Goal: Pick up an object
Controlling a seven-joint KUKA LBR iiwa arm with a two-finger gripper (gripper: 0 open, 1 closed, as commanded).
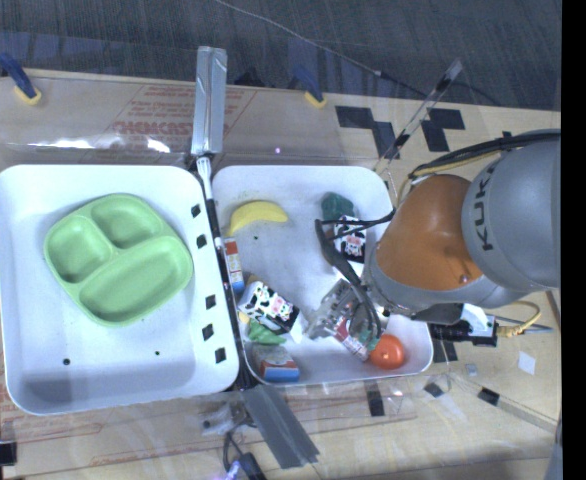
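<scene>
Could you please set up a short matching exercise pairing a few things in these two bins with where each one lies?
Things:
1. green plate
2. banana
3. tomato
4. gripper

Places:
A. far side of the right bin, near the divider
B. near right corner of the right bin
C. left bin
D. low over the clutter in the right bin

Pairs: 1-C, 2-A, 3-B, 4-D
</scene>
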